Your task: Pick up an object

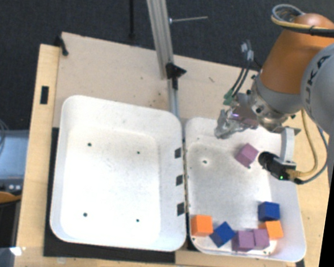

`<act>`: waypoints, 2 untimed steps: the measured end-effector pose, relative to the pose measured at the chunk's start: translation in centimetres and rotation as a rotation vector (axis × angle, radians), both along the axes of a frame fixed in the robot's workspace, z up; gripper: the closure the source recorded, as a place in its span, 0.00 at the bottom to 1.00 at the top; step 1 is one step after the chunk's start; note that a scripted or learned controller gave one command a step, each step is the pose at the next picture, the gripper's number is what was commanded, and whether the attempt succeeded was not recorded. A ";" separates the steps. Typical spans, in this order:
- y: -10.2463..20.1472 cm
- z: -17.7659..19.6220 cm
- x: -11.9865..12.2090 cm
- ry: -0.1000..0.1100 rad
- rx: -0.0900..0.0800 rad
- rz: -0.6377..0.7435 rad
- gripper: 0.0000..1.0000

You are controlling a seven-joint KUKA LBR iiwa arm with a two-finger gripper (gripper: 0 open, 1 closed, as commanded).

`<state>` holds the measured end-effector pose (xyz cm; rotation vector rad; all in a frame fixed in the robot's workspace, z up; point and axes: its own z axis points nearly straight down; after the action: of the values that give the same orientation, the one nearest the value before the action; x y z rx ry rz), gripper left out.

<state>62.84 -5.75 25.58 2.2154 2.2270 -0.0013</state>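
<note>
Tool over right bin, nothing seen in its grip.

I see the tool (225,130) low at the far rim of the right bin (234,184); I cannot tell how it is set. A purple cube (247,155) lies loose just beside it, nearest candidate. Other cubes cluster well away at the near edge.

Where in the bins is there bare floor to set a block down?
The left bin floor is bare wall to wall. In the right bin, the middle is free, between the lone purple block and the cluster along the near wall. Crowded: that near-right corner, and the far end under the gripper.
</note>
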 end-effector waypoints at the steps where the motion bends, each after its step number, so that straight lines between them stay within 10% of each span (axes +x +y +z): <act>1: 4.5 0.3 -1.5 0.000 0.002 0.001 1.00; 2: 10.0 0.3 -3.2 0.001 0.002 0.003 1.00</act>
<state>59.68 4.23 25.92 2.2142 2.2315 0.0004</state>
